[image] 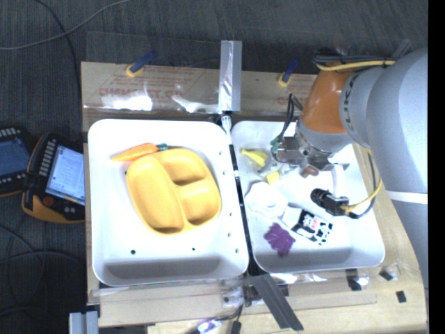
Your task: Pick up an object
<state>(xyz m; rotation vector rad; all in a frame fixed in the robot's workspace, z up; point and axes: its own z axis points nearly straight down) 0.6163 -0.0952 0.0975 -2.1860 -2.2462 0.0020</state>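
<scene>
hovering over the right bin (368,252), the gripper (295,152) is seen near the banana (254,158). nothing is lifted yet. whether the pincer is open or closed cannot be told.

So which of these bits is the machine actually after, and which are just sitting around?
Likely in play, in the right bin under the gripper:
- yellow piece
- white round piece
- purple piece
- black-and-white packet

Lying about:
- yellow divided tray and carrot in the left bin
- handheld controller off the bench

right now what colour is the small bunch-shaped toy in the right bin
Purple, seen in the camera view.
</scene>
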